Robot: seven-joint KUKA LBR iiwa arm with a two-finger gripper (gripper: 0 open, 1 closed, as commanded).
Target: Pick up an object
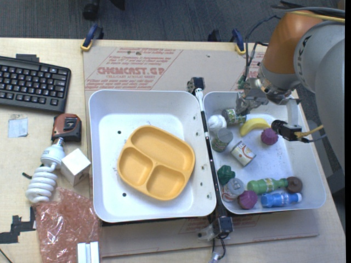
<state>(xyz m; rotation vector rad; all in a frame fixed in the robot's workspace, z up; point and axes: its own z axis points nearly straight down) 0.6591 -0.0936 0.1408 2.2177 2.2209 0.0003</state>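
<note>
The end effector (241,109) hangs low over the far part of the right bin (307,163), and whether it is spread or closed cannot be told from here. Just beside it lie a small green-labelled can (235,115) and a banana (254,126), with a purple ball (269,137) and a white can (242,152) nearer the bin's middle. The left bin (104,163) carries a yellow divided plate (156,163).

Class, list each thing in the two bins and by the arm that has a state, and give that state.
pincer: lowered into right bin, over a small can
banana: lying loose
green bottle: on its side
blue bottle: on its side
yellow tray: flat in left bin
</note>
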